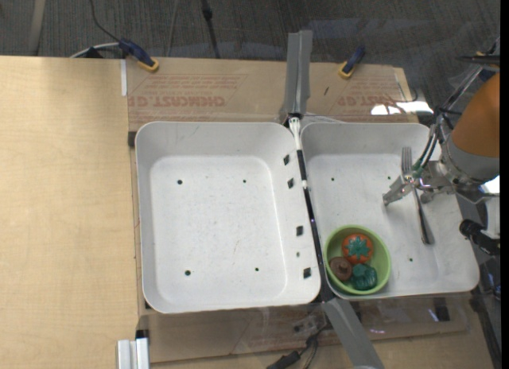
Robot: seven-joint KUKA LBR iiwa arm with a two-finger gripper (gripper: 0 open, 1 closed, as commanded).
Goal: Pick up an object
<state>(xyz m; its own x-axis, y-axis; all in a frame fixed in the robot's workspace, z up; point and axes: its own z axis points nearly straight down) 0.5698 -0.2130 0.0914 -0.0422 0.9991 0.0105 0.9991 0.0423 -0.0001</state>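
I have the grey two-finger gripper (400, 190) spread wide, gripping nothing, poised low over the slim metal fork (417, 197) lying just right of it, green plastic bowl (359, 260) nearer me, lower-left.

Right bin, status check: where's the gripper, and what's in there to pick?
Gripper over right bin, right side, above fork. Green bowl of small items at front-left corner. Nothing visibly held.

Robotics lab: two white bins (219, 141) on clamped cardboard (238, 93) atop a wooden desk (60, 200), tripod legs (203, 9) and cables (99, 17) at upper frame.
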